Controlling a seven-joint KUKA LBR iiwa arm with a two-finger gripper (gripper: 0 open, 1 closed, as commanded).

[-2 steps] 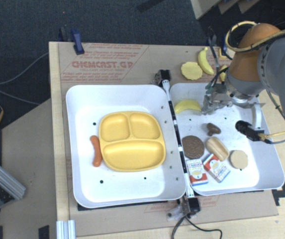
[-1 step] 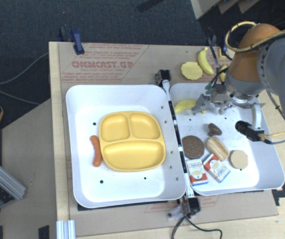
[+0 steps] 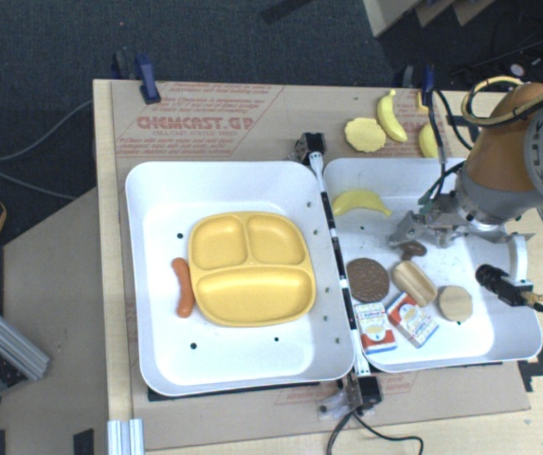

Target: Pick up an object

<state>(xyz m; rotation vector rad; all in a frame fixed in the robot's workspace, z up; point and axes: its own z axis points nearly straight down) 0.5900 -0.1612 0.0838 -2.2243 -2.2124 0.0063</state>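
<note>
Camera view shows the gripper point(image 3: 411, 236) low in the right bin point(image 3: 498, 339), finger state impossible to tell, hovering just above the bun point(image 3: 414, 282), with patty point(image 3: 369, 279), cartons point(image 3: 396, 321) and banana point(image 3: 360, 202) nearby.

The grey arm point(image 3: 536, 154) with its orange band reaches in from the right, wrist bent downward, its gripper point(image 3: 421, 230) lowered.
</note>
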